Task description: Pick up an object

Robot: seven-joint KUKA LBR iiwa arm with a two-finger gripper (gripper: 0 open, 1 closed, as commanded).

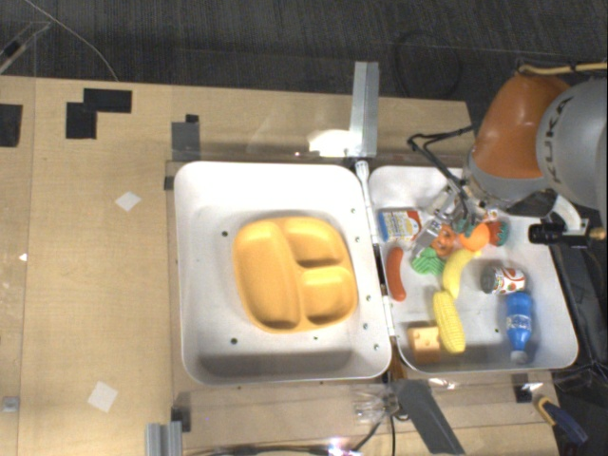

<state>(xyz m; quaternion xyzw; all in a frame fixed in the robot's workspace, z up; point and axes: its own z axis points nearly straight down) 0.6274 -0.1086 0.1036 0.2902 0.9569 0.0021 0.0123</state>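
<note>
Hand point(445, 224) sits low in the right bin point(560, 350), right over a jumble of toy food; whether it is open or closed, I cannot tell. Just below it lie a green toy point(429, 262) and a banana point(457, 272), with an orange piece point(478, 237) beside it. Corn cob point(448, 319), red sausage point(395, 274), blue bottle point(518, 324) and a labelled packet point(398, 224), writing unreadable, share that bin. Left bin point(204, 255) holds a yellow divided tray point(293, 272).

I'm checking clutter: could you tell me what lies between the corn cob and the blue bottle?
In the camera view, bare white bin floor separates the corn cob and blue bottle.
</note>
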